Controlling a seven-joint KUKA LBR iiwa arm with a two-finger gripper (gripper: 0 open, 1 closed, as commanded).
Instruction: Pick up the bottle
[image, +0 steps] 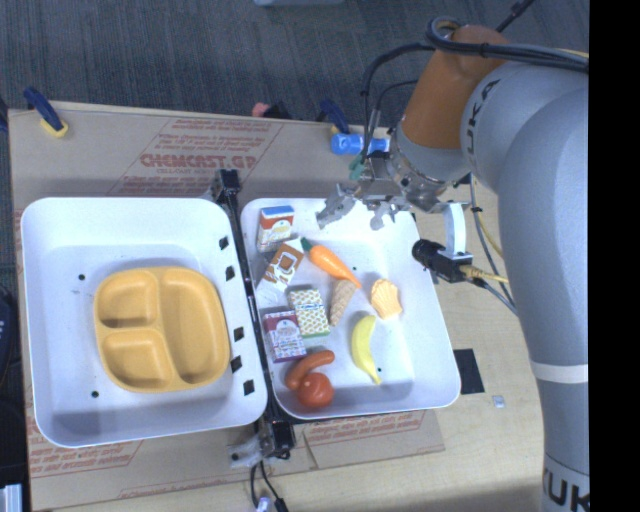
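While looking down at the bench, see grey arm (540, 200) entering from right. Note left bin (40, 330) holding yellow divided tray (160, 325) and right bin (435, 340) holding toy foods. Find gripper (358, 212) above right bin's far rim, fingers spread, clamping nothing. Cannot tell the bottle for sure; likeliest is the white labelled container (275, 225) in that bin's far left corner.

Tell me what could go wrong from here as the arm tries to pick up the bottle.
1. The gripper hangs near the far wall of the right bin; a straight descent there might clip that wall.
2. The white carton, brown carton and carrot lie packed close together, so a grasp could catch or shove the wrong item.
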